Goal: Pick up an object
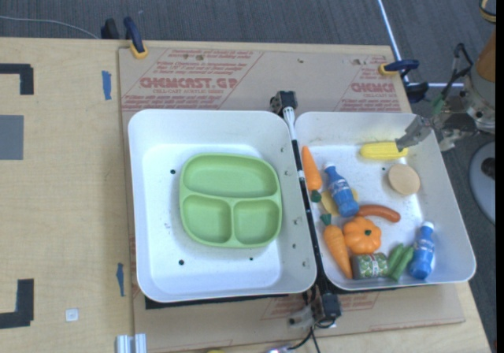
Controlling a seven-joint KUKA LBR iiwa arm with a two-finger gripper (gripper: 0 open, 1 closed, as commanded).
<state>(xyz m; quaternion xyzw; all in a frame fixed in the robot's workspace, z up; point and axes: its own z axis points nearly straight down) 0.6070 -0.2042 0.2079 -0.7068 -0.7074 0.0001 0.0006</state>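
Overhead, the grey two-finger gripper [415, 132] reaches in from the right, angled down beside the yellow plastic corn cob [383, 151] in the right white bin [457, 217]. Whether it is clenched or released, I cannot tell.

Light is even and fairly bright, falling from overhead. The two white bins [150, 186] read clean without blown glare, and shadows are soft and short, darkest along their lower rims. The frame is slightly soft and low in resolution; small print on the tabletop [63, 186] blurs.
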